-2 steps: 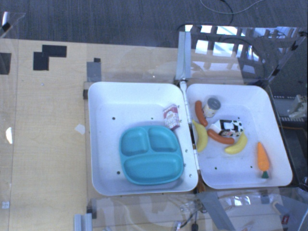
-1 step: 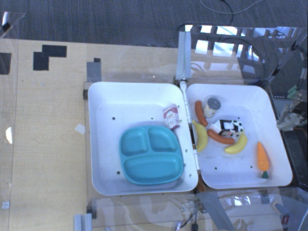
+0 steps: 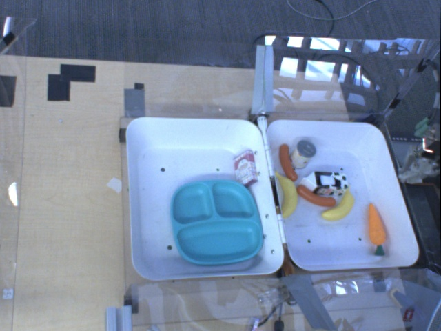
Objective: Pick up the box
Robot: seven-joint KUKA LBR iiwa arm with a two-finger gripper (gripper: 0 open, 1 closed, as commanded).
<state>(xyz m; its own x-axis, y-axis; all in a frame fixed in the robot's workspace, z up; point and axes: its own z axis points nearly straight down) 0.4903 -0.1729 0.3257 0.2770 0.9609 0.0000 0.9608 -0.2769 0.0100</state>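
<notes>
The small red and white box [image 3: 245,167] leans against the right wall of the left bin [image 3: 145,205], just above the blue divided plate [image 3: 217,223]. In the right bin [image 3: 386,185] lie two sausages, two bananas, a carrot [image 3: 375,227], a small jar [image 3: 302,153] and a black-and-white toy [image 3: 331,181].

The box [image 3: 245,167] is a small red-and-white carton with print too fine to read. It lies tilted in the left bin [image 3: 145,185], up at about two o'clock, leaning against the right wall, just beyond the teal tray's [image 3: 217,223] one o'clock corner.
</notes>
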